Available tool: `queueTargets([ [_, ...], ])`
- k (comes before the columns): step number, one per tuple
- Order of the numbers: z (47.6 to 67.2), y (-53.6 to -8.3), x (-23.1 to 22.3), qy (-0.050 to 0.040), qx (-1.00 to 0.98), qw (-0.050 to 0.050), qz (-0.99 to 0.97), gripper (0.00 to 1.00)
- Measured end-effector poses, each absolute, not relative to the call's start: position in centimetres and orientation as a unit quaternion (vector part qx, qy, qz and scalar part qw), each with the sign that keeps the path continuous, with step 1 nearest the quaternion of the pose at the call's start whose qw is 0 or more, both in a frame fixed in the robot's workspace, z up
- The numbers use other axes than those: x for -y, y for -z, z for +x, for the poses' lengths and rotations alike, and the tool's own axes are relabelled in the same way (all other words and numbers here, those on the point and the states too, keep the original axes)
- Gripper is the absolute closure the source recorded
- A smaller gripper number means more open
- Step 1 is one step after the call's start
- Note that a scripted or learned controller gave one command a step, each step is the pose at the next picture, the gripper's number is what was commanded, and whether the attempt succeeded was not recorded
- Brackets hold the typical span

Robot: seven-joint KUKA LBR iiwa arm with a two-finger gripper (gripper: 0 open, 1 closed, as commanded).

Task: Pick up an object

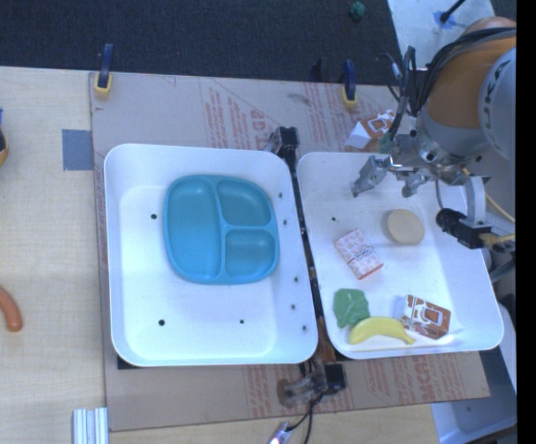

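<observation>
Nothing had been lifted yet. Five loose things lay in the right bin (490, 280): one tan round puck (404, 227) toward two o'clock of the bin's floor, one red-and-white packet (358, 253) near its middle, one green lump (350, 305) and one banana (380, 330) touching each other at seven o'clock, and one orange-and-white carton (428, 317) at five o'clock. The tool (390, 178) hung over the bin's twelve o'clock end, its two fingers spread wide with nothing between them, a little apart from the puck, which I judged the likeliest pick. So the descent, the closing and the lift all remained. The left bin (119, 248) held one blue divided plate (221, 228). Out on the bench (36, 248), at nine o'clock, lay one sausage (1, 303).
</observation>
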State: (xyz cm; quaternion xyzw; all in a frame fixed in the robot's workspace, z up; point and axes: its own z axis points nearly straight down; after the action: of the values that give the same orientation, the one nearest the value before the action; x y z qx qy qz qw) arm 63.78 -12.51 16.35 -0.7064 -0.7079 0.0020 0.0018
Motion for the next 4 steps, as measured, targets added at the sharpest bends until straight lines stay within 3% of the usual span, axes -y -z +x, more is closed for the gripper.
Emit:
queueTargets([
  [1, 59.3, -23.0, 6.3, -0.0005, 0.709, 0.002, -0.705, 0.00],
  [2, 59.0, -18.1, 10.4, -0.0021, 0.708, 0.001, -0.706, 0.00],
  [3, 56.4, -10.4, 9.2, -0.0021, 0.709, 0.002, -0.705, 0.00],
  [4, 56.4, -11.5, 9.3, -0.0024, 0.709, 0.001, -0.705, 1.00],
])
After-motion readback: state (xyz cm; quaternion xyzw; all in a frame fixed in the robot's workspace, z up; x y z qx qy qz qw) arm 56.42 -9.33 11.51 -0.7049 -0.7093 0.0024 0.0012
